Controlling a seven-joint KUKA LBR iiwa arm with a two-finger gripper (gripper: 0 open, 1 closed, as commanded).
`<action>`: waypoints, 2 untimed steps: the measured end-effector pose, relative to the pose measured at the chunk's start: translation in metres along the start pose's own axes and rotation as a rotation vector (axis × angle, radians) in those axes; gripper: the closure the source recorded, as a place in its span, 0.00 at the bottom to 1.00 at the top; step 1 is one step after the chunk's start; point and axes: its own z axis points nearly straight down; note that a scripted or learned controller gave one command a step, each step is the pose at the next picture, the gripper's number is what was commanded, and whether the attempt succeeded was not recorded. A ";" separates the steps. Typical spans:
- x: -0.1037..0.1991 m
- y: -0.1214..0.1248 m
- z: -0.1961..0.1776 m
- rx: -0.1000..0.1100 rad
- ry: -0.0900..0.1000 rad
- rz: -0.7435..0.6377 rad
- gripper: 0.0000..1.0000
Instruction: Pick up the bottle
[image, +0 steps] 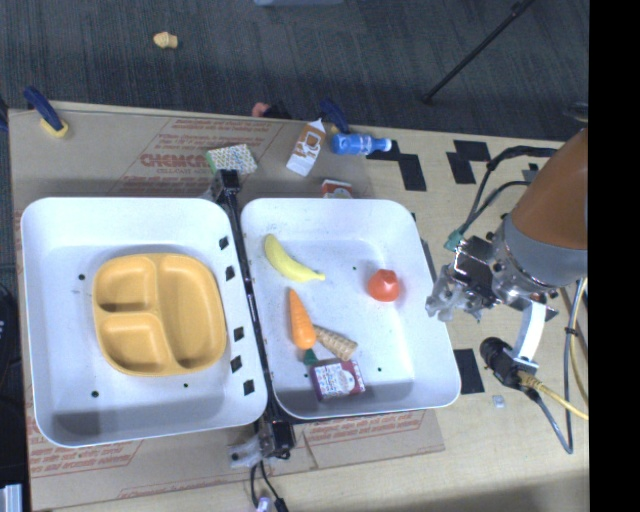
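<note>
2 white bins sit side by side — the left bin (40, 300) and the right bin (420, 330). The left holds 1 yellow divided plate (160, 312). The right holds 5 items — 1 banana (288, 259), 1 carrot (301, 318), 1 tomato (383, 285), 1 ice-cream cone (335, 344), 1 small carton (336, 380). On the desk (480, 470) behind the bins: 1 blue bottle (358, 145), 1 milk carton (306, 148).
</note>
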 end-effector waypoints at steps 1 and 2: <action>0.061 -0.032 0.004 0.001 0.000 -0.162 1.00; 0.011 -0.006 0.053 0.000 -0.001 -0.237 1.00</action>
